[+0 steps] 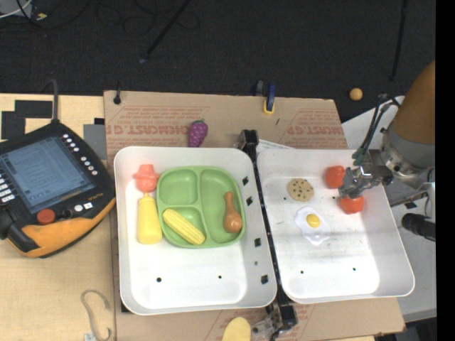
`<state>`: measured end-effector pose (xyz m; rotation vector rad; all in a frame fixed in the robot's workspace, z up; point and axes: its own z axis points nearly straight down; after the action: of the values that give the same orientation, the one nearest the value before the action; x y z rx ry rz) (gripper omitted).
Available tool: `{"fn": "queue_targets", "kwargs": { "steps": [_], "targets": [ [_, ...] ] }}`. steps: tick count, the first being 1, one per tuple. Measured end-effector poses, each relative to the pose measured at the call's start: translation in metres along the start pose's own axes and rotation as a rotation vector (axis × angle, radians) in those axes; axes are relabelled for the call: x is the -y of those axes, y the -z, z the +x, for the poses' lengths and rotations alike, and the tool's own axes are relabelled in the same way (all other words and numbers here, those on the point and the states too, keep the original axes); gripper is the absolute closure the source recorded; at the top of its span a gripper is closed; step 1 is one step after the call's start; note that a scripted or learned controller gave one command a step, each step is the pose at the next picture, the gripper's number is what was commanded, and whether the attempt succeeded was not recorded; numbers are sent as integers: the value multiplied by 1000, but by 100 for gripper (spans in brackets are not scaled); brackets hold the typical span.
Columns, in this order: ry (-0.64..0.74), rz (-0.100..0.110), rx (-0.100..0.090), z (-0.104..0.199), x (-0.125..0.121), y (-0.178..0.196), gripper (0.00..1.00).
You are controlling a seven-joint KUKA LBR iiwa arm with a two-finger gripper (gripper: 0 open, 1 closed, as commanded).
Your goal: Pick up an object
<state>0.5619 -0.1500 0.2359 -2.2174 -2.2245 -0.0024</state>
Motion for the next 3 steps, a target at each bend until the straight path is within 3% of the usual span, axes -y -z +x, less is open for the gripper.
{"fn": "queue_targets", "kwargs": {
  "steps": [1, 2, 3],
  "targets": [
    [0, 1, 0, 46, -35, -13, 100],
    [-1, 0, 1, 68, -60, -3, 100],
    [0, 3, 2, 66, -67, -17, 100]
  ]
}}
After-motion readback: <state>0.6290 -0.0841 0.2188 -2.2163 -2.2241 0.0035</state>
